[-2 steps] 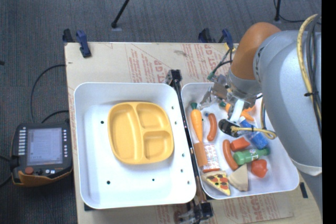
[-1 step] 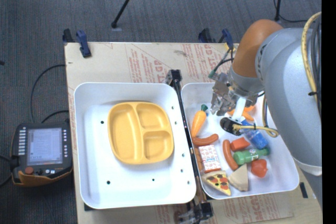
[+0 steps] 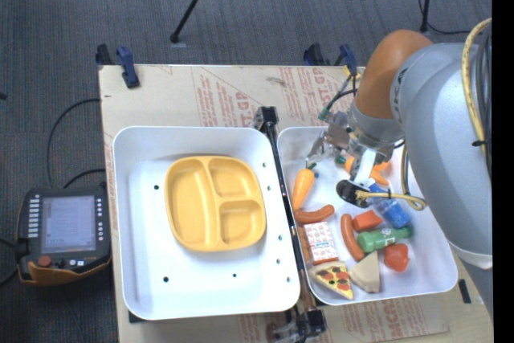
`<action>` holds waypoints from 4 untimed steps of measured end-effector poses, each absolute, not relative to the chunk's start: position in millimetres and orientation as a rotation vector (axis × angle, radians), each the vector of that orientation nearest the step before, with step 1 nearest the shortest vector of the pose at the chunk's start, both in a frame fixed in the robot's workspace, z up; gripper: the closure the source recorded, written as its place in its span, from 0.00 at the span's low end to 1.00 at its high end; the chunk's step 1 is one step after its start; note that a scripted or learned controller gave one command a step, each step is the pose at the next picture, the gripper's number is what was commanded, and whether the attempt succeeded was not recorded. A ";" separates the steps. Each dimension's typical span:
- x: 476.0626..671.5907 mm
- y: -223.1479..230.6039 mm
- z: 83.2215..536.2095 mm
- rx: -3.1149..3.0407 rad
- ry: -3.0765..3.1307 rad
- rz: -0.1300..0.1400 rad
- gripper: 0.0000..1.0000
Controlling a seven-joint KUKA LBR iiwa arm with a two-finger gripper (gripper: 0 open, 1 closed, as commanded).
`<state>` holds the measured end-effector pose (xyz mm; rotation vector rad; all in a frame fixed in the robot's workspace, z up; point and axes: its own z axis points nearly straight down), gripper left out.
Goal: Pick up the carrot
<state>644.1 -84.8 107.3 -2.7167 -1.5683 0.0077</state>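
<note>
The carrot (image 3: 302, 188) is orange with a small green top and lies near the left wall of the right bin (image 3: 440, 272), its top pointing away from me. My gripper (image 3: 320, 150) hangs just beyond that green top, near the bin's back left corner. It looks open, with nothing between its fingers and a small gap to the carrot. The grey arm with its orange band covers the right bin's back right part.
Crowded beside the carrot are two sausages (image 3: 313, 214), a white carton (image 3: 320, 241), a pizza slice (image 3: 333, 279), a green bottle (image 3: 384, 238), a blue bottle (image 3: 391, 209) and a red fruit (image 3: 396, 255). The left bin (image 3: 128, 173) holds a yellow divided plate (image 3: 215, 201).
</note>
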 end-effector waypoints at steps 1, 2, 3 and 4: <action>588.2 -87.8 87.0 -2.790 -1.436 0.004 0.00; 644.5 -44.7 188.7 -2.793 -1.437 -0.002 0.00; 621.6 -86.6 86.4 -2.844 -1.328 0.007 0.00; 579.1 -86.7 87.1 -2.889 -1.226 0.004 0.00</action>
